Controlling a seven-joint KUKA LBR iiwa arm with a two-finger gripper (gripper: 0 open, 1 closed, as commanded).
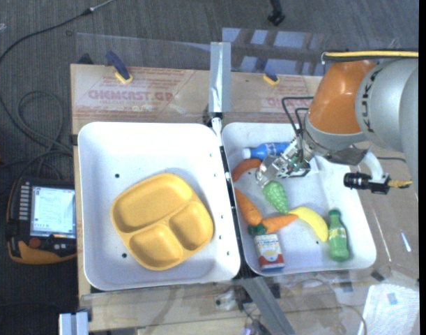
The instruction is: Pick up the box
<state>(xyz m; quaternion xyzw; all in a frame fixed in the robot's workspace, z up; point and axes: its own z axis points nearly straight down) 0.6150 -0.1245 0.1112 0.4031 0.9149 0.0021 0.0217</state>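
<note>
Box: the box (269,250) stands upright, below the green corn (275,195).
Gripper: the gripper (286,165) hovers above the corn; fingers' state unclear.

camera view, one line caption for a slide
Gripper hovers over toys in the right bin; box untouched, near its front.

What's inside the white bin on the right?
The right bin holds a small box, two carrots, a banana, a green bottle, a blue bottle and a bumpy green toy. The gripper covers whatever lies beneath it.
</note>
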